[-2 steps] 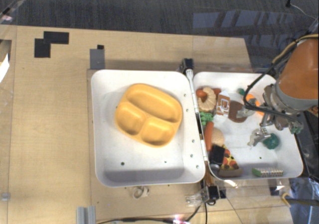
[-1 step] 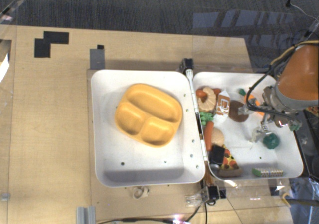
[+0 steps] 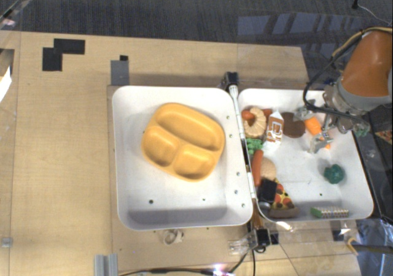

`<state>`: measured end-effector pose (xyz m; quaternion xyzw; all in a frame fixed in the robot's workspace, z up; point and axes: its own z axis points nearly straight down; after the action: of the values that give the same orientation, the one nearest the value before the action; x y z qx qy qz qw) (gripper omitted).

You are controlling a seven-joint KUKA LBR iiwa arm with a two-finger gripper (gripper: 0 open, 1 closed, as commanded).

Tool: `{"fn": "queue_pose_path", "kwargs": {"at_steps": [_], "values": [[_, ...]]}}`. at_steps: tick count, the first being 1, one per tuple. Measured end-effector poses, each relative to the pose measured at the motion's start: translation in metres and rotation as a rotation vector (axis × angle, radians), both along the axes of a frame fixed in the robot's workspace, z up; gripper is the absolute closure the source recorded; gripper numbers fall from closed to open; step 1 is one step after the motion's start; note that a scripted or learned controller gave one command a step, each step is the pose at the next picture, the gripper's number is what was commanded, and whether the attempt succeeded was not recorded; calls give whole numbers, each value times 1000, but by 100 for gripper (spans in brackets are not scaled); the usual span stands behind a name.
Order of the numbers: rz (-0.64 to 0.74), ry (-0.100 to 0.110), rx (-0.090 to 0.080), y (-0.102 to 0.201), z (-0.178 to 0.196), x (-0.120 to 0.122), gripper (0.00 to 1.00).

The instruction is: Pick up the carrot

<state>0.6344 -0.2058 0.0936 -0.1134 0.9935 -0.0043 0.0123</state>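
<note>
The carrot [image 3: 314,126] is a small orange piece in the right bin [image 3: 362,192], near its far right side. My gripper [image 3: 322,138] reaches in from the right, below the arm's orange band [image 3: 368,66], and its tip lies right over the carrot. A further speck of orange shows just below the tip. The gripper's grey metal hides the part of the carrot between these two patches, so the contact is unclear.
The right bin's left side is crowded with toy food: a doughnut-like piece [image 3: 253,121], a brown piece [image 3: 293,127], a long red-orange piece [image 3: 257,164] and a pizza slice [image 3: 279,198]. A green lump [image 3: 334,174] lies below the gripper. A yellow divided plate [image 3: 183,140] sits in the left bin [image 3: 129,195].
</note>
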Motion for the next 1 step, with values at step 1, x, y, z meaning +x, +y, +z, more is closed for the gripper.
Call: {"fn": "queue_pose_path", "kwargs": {"at_steps": [1], "values": [[-158,0,8,1,0,-14,0]]}}
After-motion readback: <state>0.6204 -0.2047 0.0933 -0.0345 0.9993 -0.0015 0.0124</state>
